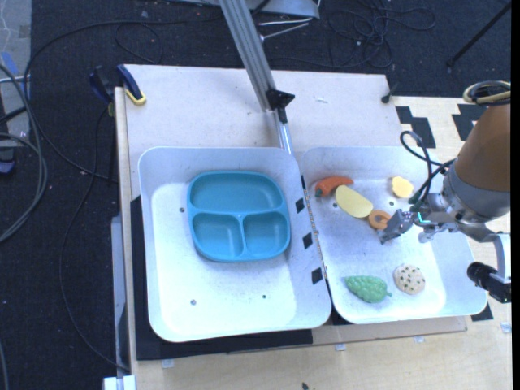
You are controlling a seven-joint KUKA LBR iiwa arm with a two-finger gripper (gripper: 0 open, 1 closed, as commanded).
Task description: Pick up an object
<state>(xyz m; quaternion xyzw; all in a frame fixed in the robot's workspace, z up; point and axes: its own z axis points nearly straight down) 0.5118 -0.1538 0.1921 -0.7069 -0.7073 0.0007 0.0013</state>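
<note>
Nearest the camera, at the front of the right bin, lie a green leaf-shaped toy and, just beside it to the right, a round chocolate-chip cookie; the two sit close but apart. Above them in the same bin the pincer hangs low over the white floor, its dark fingers pointing left; whether they stand wide or narrow cannot be told, and nothing is seen between them. Just beside its tip lies a small orange ring-like piece, touching the lower right end of a yellow oval slice. Behind the slice lies an orange curved piece, near the bin's left wall. A smaller yellow piece rests further right, apart from the rest. The grey and orange arm enters from the right.

The left bin holds a blue three-compartment plate, set toward its far half. Beyond both bins the pale counter stretches back, with a blue and yellow clamp at its far left corner and a slanted metal pole rising across it.
</note>
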